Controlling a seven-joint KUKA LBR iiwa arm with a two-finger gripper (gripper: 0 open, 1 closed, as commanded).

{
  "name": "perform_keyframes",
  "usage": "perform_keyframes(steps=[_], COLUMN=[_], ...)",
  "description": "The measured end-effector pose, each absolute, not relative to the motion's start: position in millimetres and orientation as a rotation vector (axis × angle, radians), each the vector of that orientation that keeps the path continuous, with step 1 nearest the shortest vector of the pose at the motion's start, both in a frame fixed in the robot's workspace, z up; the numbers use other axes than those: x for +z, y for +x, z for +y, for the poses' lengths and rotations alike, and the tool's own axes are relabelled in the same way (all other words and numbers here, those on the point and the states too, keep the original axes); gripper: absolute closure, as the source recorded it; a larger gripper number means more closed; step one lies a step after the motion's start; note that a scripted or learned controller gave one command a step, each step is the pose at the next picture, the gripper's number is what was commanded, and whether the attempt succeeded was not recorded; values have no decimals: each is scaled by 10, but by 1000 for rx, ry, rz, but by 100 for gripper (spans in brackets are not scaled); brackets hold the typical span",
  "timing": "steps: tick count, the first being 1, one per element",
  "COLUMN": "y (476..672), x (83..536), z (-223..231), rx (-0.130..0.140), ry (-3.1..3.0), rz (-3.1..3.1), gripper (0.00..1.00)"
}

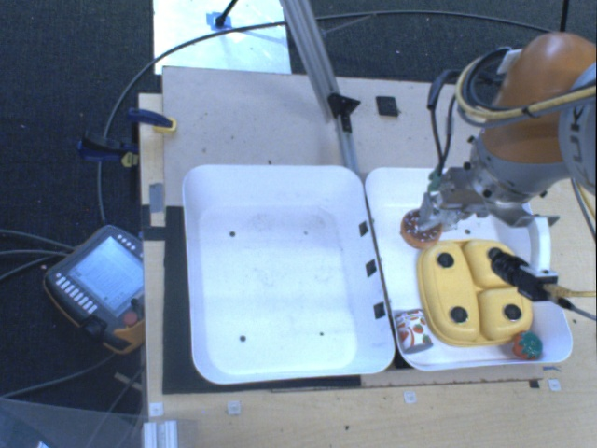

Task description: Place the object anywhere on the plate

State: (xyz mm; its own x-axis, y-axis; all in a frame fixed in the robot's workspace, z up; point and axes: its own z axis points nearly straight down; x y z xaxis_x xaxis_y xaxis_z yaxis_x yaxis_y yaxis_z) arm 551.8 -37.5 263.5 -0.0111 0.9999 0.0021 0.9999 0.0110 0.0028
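- The gripper (431, 217) is low over the right bin (392, 187), in the bin's far-left part, with the grey arm and its orange band reaching in from the right.
- Gripper state: cannot tell whether it is apart or together, as the wrist body hides the tip from above.
- A brown round object (416, 232) lies on the floor of the right bin directly under the gripper's tip and is partly covered by it. Contact between the two cannot be confirmed.
- The brown round object is off the yellow plate (469, 290), just beside the plate's far-left corner and near the bin's left wall.
- The yellow plate lies flat in the right bin, taking up most of its near-right part. It is moulded into compartments, with a dark spot in each one that can be seen.
- A small printed carton (412, 330) lies in the near-left corner of the right bin, just beside the plate's edge.
- A small green and orange item (527, 345) sits in the near-right corner of the same bin, against the plate's rim.
- The left bin (270, 278) stands beside the right bin, their rims touching along the middle.
- A teach pendant (98, 287) lies off the counter (252, 110), to its left.
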Motion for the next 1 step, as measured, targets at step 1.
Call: perform_keyframes(steps=[1], y=[5721], x=[2520], z=[123], rx=[4], ry=[2210], rz=[2232], gripper=[100])
